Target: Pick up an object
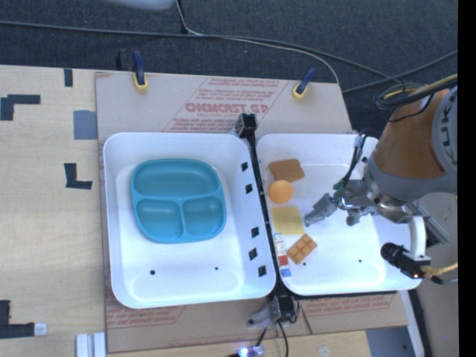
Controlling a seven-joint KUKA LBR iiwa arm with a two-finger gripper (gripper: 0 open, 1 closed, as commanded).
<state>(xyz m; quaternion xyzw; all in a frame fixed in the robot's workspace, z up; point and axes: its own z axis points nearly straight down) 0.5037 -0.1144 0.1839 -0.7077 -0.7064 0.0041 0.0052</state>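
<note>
Nearest the camera, the gripper [318, 211] hangs low over the right bin [349, 277], its fingers apart and closed on nothing. Just beside it to the left lies a yellow square block [287, 219]. An orange ball [280, 192] sits above that, touching a brown toast-shaped piece [286, 170]. A waffle piece [301, 248] lies below. A blue divided plate [178, 200] rests in the left bin [119, 274].

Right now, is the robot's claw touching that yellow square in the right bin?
Apart. The camera view shows bare white bin floor between the gripper and the yellow square.
</note>
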